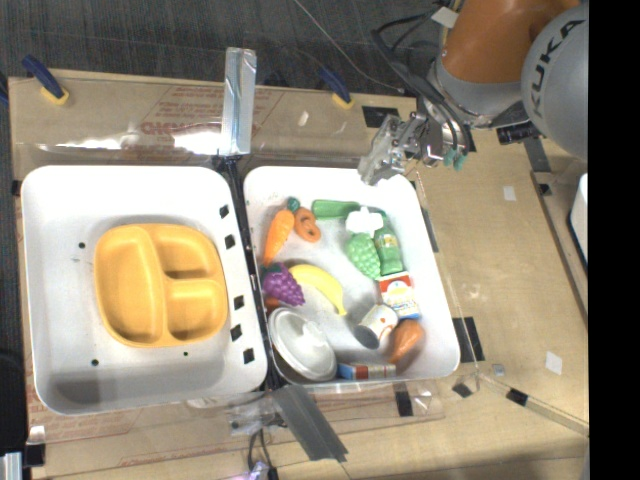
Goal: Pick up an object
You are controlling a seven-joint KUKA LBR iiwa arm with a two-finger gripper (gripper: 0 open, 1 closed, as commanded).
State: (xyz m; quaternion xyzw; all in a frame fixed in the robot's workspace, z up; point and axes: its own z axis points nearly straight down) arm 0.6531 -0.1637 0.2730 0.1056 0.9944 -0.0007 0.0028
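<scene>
The right bin [433,268] holds several toy foods: a carrot [279,234], a green cucumber [335,209], a bumpy green piece [363,256], a banana [318,286], purple grapes [283,288], a small red and white carton [398,293] and a brown rounded piece [405,340]. A metal bowl [300,344] lies at its front left. My gripper [384,168] hangs above the bin's back rim, just behind the cucumber, open with nothing between its fingers.
The left bin [50,218] holds a yellow divided tray [160,283]. A white cup [378,323] and a thin blue and red stick [365,371] lie near the right bin's front wall. Bare bench stretches to the right of the bins.
</scene>
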